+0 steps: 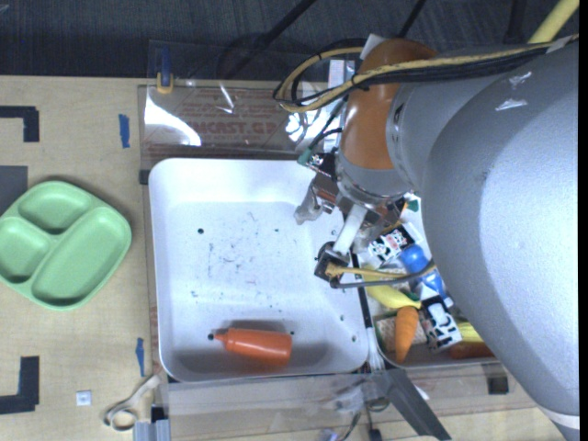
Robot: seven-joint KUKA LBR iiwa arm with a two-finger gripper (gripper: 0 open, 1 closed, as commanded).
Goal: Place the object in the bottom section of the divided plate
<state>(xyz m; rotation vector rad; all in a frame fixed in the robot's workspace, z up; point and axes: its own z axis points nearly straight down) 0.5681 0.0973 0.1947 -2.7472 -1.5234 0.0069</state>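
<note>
The green divided plate [66, 244] lies on the bench at the far left, with two small sections at its top and one long section at its bottom right. An orange bottle-shaped object [255, 343] with a dark tip lies on its side near the front wall of the left white bin [184, 186]. My gripper [317, 242] hangs over the right side of that bin, close to the wall shared with the right bin. Its fingers are spread open and nothing sits between them. The orange object is well in front of and left of the gripper.
The right bin [381, 361] holds several things packed together: a carrot [403, 332], a yellow banana-like piece [390, 294], a blue item [413, 257] and printed cards. The arm's bulk covers most of that bin. A clear sheet [220, 122] lies behind the left bin.
</note>
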